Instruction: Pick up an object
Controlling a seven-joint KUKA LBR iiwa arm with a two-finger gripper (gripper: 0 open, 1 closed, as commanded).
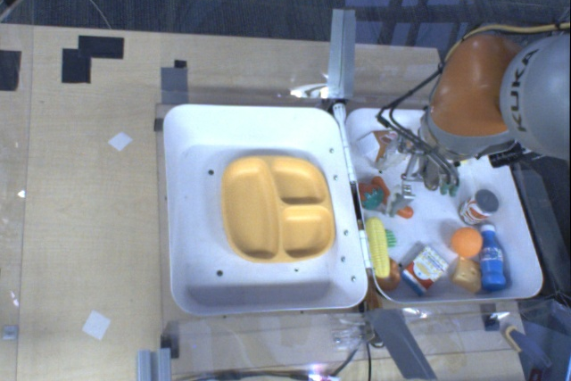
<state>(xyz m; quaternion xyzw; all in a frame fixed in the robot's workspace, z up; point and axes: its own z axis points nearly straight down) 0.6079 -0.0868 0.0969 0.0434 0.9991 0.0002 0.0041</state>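
My gripper [426, 183] hangs over the upper middle of the right bin [526, 281], under the grey arm with its orange band. It is open, and nothing shows between its fingers. Just below and left of it lie a red and green toy [375, 192] and a small orange piece [403, 211]. Lower in the bin are a yellow corn cob [378, 246], a small printed box [426, 265], an orange ball [466, 242], a blue bottle [492, 263] and a small can [478, 206]. The arm hides the bin's upper right part.
The left bin [187, 281] holds a yellow divided plate [275, 207]. A metal post [342, 58] stands behind the seam between the bins. Black markers [89, 56] lie on the wooden bench at the far left.
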